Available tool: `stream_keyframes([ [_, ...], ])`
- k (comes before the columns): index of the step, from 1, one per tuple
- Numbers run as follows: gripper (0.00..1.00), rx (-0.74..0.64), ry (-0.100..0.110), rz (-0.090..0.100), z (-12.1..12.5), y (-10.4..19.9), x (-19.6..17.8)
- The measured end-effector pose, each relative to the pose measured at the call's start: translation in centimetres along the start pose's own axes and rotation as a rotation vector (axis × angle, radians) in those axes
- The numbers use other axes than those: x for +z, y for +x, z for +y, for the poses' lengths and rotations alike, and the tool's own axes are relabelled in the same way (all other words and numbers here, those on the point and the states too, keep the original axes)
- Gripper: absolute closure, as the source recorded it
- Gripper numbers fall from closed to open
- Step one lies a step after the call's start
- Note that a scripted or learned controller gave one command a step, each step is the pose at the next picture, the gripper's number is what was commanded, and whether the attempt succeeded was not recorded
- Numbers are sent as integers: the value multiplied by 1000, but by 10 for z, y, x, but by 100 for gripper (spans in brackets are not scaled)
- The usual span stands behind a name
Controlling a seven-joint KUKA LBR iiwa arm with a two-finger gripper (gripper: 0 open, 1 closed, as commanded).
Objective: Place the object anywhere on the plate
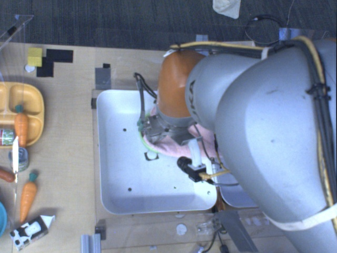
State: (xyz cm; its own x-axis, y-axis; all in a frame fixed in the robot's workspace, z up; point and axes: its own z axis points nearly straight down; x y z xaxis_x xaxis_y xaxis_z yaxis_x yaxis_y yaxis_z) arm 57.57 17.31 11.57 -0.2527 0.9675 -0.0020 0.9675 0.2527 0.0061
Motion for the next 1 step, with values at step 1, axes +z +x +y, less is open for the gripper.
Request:
stream_keyframes([
  [1, 100, -69, -1, 3, -61, -11, -89],
])
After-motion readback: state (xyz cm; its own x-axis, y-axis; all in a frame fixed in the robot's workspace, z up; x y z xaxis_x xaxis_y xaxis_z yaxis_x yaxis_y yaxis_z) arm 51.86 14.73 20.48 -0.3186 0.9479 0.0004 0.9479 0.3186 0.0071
